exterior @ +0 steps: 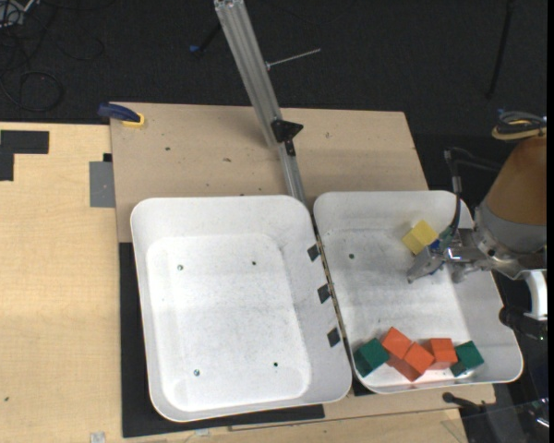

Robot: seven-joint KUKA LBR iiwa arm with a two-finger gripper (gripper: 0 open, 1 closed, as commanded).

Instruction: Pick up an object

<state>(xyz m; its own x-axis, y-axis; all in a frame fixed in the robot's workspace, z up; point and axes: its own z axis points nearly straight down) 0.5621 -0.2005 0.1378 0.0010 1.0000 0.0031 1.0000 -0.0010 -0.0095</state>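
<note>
A yellow block [420,236] lies in the upper part of the right bin [379,212]. My gripper [432,264] reaches in from the right and hangs low over the bin floor, just below and to the right of that block. Whether it touches the block is unclear. Along the bin's front wall sits a cluster of blocks: a green one [371,355], an orange one [397,342], a red-orange one [412,365], another orange one [441,350] and a second green one [467,357].
The left bin [166,220] stands beside the right one, with black clips [324,293] along the shared wall. A slanted aluminium rail [256,77] rises behind the bins. A blue and yellow clamp [121,113] lies at the bench's far left corner.
</note>
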